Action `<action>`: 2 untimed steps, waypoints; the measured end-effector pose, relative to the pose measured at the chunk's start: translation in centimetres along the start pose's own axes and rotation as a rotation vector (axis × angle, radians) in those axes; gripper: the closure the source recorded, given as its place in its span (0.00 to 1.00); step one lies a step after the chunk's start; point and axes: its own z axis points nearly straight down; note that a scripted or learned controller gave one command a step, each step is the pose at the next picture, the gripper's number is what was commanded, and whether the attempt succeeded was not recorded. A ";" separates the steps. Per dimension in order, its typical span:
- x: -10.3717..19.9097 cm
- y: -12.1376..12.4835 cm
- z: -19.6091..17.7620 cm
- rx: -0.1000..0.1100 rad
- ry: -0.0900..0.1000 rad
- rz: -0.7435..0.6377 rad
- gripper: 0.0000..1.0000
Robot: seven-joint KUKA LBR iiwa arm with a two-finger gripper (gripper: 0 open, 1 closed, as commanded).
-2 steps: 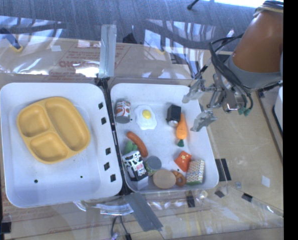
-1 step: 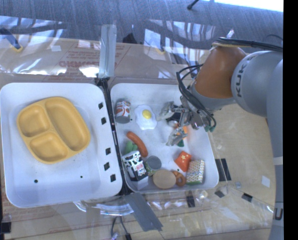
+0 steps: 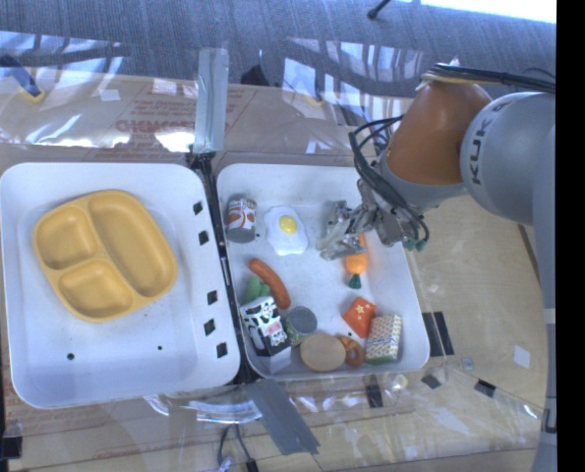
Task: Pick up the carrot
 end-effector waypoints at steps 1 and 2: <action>0.0 0.1 0.0 0.000 0.000 -0.001 0.00; 4.1 0.3 2.4 -0.001 0.002 -0.144 0.00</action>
